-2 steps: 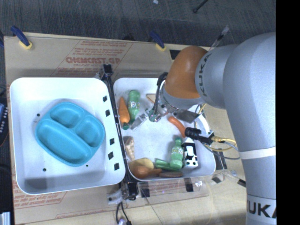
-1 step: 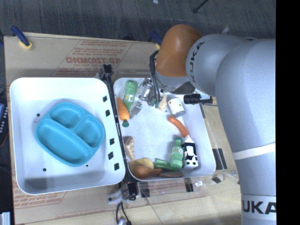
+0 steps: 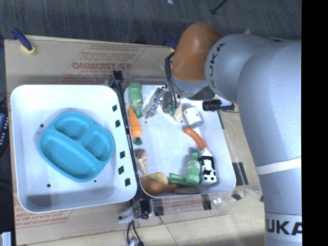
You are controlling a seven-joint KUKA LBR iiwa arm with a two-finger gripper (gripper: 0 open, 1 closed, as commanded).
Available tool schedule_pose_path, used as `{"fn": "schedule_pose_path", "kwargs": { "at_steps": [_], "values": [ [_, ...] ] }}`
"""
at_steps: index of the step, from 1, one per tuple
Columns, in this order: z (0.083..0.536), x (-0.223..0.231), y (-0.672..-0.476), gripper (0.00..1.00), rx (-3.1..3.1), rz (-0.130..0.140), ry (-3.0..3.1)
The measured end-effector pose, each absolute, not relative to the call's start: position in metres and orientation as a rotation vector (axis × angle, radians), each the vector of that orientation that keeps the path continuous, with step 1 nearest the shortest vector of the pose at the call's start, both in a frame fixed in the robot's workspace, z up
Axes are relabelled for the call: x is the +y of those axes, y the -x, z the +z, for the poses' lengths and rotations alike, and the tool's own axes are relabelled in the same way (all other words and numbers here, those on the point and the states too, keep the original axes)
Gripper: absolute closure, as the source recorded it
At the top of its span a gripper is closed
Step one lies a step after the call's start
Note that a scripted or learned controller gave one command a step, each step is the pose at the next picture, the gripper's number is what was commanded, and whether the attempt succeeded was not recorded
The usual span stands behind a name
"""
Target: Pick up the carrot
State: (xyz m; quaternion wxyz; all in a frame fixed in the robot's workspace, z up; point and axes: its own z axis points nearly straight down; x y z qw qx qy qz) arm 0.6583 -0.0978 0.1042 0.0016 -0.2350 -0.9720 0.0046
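Observation:
The carrot (image 3: 135, 122) is orange with a small green end. It lies lengthwise against the left wall of the right bin (image 3: 225, 142), just below a green bottle (image 3: 135, 92). My gripper (image 3: 160, 103) hangs over the upper middle of that bin, a short way right of and above the carrot and apart from it. Its metal fingers (image 3: 151, 106) stand open with nothing between them. The grey arm with its orange band (image 3: 197, 53) comes in from the right above the bin's far edge.
The right bin also holds a white cup (image 3: 192, 116), a red sausage (image 3: 195, 136), a second green bottle (image 3: 193, 168), a black-and-white carton (image 3: 207, 169), a bread piece (image 3: 141, 161) and a yellow fruit (image 3: 154, 180). A blue divided plate (image 3: 77, 145) lies in the left bin (image 3: 31, 101).

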Motion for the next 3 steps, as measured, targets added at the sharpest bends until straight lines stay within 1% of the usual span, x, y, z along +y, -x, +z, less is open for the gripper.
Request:
{"fn": "schedule_pose_path", "kwargs": {
  "at_steps": [1,2,3],
  "values": [
    [0.198,-0.021,-0.619,1.00,-3.016,-0.003,0.906],
    [0.192,0.083,-0.570,1.00,-2.951,0.001,1.064],
    [0.191,0.087,-0.513,1.00,-2.939,0.009,1.097]
  ]
}}
